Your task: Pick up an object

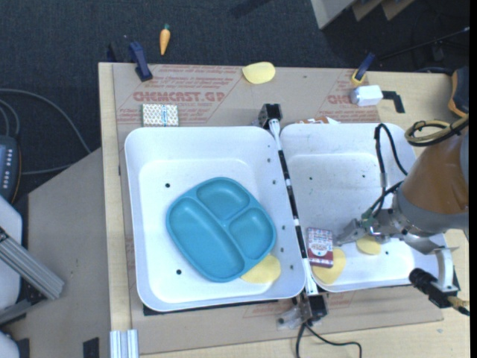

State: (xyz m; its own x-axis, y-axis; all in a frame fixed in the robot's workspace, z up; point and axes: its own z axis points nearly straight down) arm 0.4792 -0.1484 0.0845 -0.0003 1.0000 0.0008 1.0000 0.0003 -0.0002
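Hand (361, 233) low in right bin (335, 155), near front wall; can't tell its state. Small yellow piece (368, 247) just beside it, on the bin floor. Red-white carton (320, 245) and yellow disc (329, 265) nearby. Nothing lifted yet; grasp and lift remain.

Glossy blue plastic plate (220, 228) in a smooth white plastic bin (141, 200).
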